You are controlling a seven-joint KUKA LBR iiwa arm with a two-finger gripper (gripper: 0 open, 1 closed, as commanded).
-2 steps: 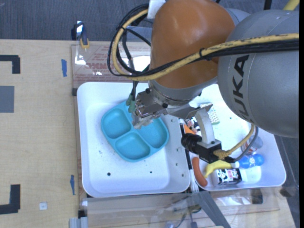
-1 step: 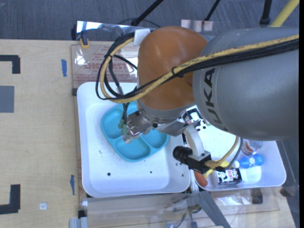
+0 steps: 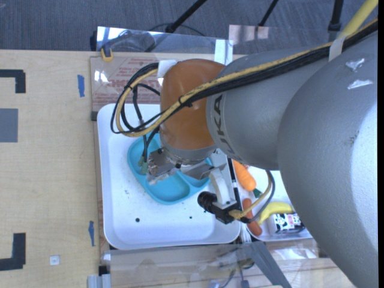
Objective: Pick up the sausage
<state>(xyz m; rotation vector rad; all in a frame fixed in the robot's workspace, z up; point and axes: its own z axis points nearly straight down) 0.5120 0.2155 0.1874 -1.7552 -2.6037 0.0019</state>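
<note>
- Sausage (image 3: 255, 227): my best read was the small reddish-brown piece at the near-left corner of the right bin (image 3: 259, 176). It lay just beside the banana (image 3: 275, 209), partly under the arm's black cable fitting (image 3: 213, 204). Only a stub of it was visible.
- Neighbours in that bin were a carrot (image 3: 243, 175) further back and a black-and-white carton (image 3: 287, 222) touching or nearly touching the banana. It was a crowded corner.
- Handling, judged: probably a light toy food with a smooth rounded skin, so likely to roll or squirt out of a pinch. I'd have taken it across the short axis at mid-length, coming straight down. The bin wall and banana left little clearance.
- Claw (image 3: 155, 167): it hung under the orange band (image 3: 186, 110), over the blue divided plate (image 3: 171, 189) in the left bin (image 3: 120, 221), well apart from the sausage.
- Claw state: the wrist blocked the view, so I couldn't tell whether it was apart or together, or whether it touched the plate. Nothing was visibly in it.
- Judgement: the pick hadn't been made, and the claw was over the wrong bin.
</note>
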